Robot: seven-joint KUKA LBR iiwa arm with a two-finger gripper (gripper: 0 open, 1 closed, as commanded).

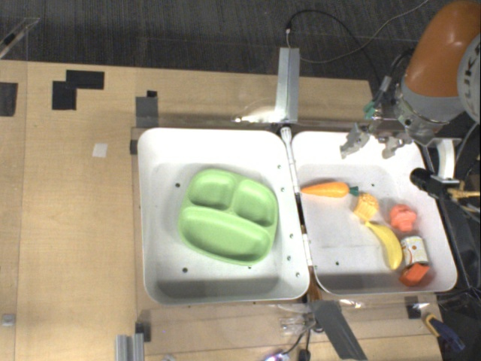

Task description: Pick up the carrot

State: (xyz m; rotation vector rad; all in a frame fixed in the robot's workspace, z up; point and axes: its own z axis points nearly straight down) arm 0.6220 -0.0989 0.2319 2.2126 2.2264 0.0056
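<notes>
left bin [161, 224]: green divided tray [228, 215] | right bin [331, 258]: carrot [326, 190] lies along the left wall, tip left, below-left of claw, apart | banana [385, 243] and small toys at right | gripper [370, 143] over far edge, fingers spread, holding nothing

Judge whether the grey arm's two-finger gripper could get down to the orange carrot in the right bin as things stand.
Probably yes. The gripper hangs open over the far side of the right white bin, and the orange carrot lies bare on the floor, apart from the yellow corn piece and yellow banana.
</notes>
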